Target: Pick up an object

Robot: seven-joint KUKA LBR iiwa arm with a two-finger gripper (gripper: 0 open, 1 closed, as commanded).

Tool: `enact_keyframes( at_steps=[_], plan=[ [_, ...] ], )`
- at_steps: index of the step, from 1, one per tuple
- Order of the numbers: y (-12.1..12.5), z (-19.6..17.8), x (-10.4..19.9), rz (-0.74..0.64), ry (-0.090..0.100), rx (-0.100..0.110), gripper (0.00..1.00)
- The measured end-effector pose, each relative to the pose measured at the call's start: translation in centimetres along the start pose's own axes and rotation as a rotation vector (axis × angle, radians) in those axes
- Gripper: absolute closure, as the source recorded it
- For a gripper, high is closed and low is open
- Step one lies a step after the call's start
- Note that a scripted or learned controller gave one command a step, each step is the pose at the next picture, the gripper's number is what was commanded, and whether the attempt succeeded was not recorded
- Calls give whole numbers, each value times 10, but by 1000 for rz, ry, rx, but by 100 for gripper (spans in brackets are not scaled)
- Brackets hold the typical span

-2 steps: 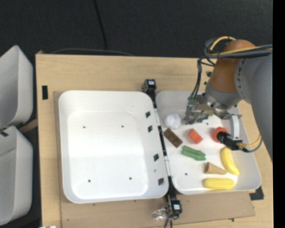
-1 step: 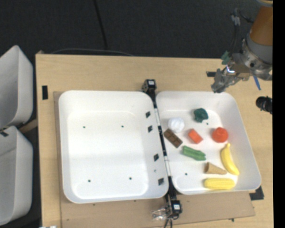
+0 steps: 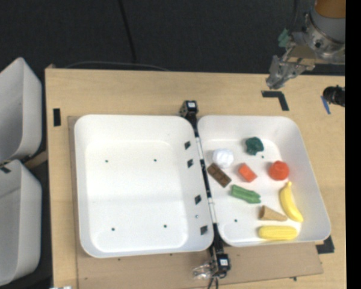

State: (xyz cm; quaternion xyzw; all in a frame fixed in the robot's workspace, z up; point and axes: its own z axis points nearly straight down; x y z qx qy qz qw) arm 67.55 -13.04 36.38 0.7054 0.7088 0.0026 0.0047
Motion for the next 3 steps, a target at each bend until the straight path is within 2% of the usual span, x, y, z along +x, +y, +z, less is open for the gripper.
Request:
enact_keyframes(
  at_steps=[1, 2, 3],
  plan=[
    [10, 85, -74, 9, -1, 12, 100],
    [2, 104, -70, 6, 0, 10, 100],
    [-25, 124, -76, 6, 1, 12, 100]
  ],
)
